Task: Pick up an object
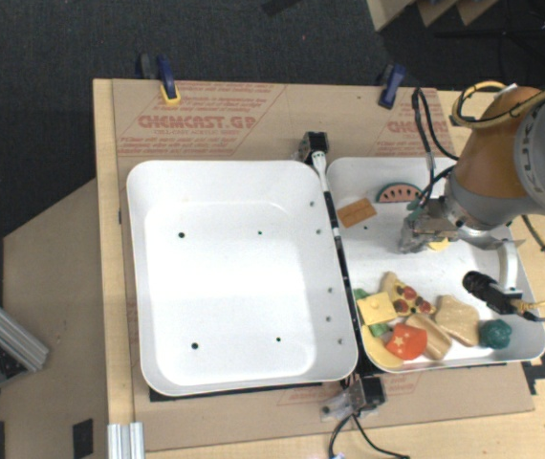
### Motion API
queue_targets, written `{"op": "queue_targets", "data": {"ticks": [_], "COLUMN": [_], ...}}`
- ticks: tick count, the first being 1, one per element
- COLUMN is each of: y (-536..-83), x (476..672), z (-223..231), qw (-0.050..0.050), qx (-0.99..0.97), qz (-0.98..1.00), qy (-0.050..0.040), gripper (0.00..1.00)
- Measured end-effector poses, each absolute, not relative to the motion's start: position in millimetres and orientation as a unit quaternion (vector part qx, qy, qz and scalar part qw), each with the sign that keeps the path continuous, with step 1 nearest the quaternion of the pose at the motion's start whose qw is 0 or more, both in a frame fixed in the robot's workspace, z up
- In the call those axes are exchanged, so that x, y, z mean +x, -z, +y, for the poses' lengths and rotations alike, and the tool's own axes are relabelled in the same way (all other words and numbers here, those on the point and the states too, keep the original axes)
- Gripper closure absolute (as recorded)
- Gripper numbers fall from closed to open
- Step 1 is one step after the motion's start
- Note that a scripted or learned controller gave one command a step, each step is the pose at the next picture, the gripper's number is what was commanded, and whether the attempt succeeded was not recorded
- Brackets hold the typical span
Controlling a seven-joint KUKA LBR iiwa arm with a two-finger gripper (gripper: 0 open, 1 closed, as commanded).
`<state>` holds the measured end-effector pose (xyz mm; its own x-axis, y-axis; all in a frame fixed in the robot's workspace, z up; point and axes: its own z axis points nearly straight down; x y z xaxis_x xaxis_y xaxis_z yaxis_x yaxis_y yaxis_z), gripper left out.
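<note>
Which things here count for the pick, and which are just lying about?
For the job:
pincer, low in the right bin
yellow piece beside it
brown block
watermelon slice
toy food pile

Lying about:
left bin
blue clamps
cardboard sheet

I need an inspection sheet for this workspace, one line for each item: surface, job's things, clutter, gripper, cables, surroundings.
Surface: cardboard-covered bench bearing a left bin and a right bin, side by side.
Job's things: in the right bin, a brown block, a watermelon slice, and a pile of toy food at the near end, with a green ball.
Clutter: blue clamps on the bench's far edge.
Gripper: gripper is low over the right bin, above a yellow piece; finger state unclear.
Cables: black cables run along the arm; more at the bench's near edge.
Surroundings: dark carpet.
</note>
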<state>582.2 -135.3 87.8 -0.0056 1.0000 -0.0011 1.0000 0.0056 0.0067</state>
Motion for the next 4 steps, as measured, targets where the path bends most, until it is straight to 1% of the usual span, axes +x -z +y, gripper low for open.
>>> {"op": "queue_targets", "data": {"ticks": [1, 2, 3, 4], "y": [-227, -239, -288, -312], "x": [616.2, 610.0, 669.6, 666.6], "z": [-84, 17, 45, 127], "qw": [0.007, 0.002, 0.004, 0.001], "qx": [0.704, 0.704, 0.705, 0.704], "qz": [0.710, 0.711, 0.709, 0.710], "qy": [-0.0066, -0.0020, -0.0041, -0.0029], "gripper": [1.00, 1.00, 1.00, 1.00]}}
